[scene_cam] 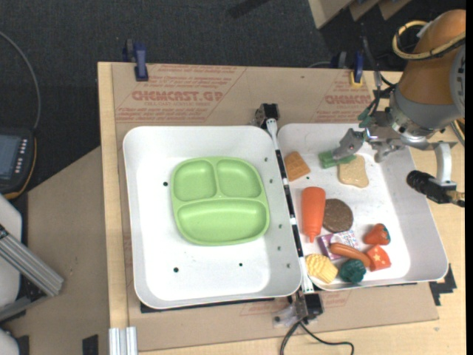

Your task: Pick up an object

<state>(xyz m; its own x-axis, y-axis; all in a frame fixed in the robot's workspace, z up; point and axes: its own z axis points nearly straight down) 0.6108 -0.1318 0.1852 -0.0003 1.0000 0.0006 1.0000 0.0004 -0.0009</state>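
i find the gripper (349, 148) clenched on a small green piece (329, 157) at the right bin's (425, 231) far end, just beside the tan slice (354, 173); i judge it light, stiff, smooth plastic, best pinched across its narrow sides.

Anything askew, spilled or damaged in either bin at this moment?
Nothing stands out. The green divided plate lies flat in the left bin. The toy foods, such as the carrot and brown patty, lie loose inside the right bin; none hangs over a rim.
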